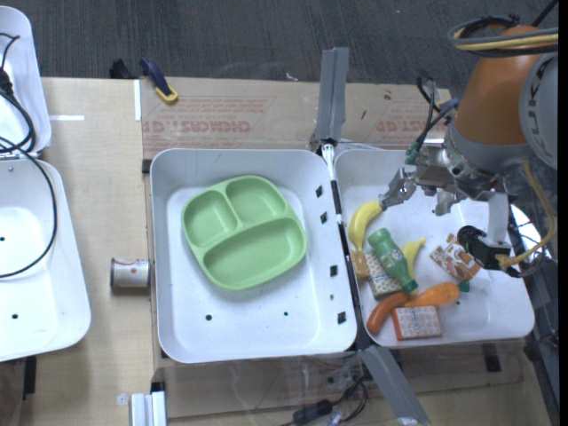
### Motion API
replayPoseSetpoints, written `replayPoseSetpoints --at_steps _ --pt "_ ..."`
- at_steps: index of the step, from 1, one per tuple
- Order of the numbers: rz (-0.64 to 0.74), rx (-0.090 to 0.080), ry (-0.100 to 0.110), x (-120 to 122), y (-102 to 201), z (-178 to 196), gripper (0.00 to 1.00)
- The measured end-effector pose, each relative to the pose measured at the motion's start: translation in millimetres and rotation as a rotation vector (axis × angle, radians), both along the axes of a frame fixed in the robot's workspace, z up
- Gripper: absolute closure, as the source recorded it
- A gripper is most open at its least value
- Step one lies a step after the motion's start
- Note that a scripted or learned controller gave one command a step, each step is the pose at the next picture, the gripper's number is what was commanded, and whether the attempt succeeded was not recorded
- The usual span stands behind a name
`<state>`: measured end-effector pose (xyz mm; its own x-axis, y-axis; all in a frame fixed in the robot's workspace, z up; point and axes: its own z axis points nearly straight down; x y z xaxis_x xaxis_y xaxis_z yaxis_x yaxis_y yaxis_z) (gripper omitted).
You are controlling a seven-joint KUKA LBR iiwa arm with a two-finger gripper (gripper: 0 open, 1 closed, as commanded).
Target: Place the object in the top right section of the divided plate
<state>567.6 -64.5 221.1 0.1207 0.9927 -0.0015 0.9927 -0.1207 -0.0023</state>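
While the pincer (421,193) hangs with fingers spread and nothing held, it does best to drop onto the banana (362,221) just below-left, before crossing to the plate (245,232).

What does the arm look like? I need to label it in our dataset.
A grey arm with a broad orange band above the wrist, black and yellowish cables looping over it, and a metallic grey gripper below.

Small can (130,273) lying on bench left of left bin (169,238). Blue-and-yellow clamp (157,80) at cardboard's (231,114) far edge. Black cable (27,193) far left.
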Motion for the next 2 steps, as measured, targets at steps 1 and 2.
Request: replayPoseSetpoints --at_steps 1,2 --pt "-0.398 -0.002 0.001 52 77 -31 0.0" --pt "-0.19 -0.01 -0.01 63 136 -89 0.0"
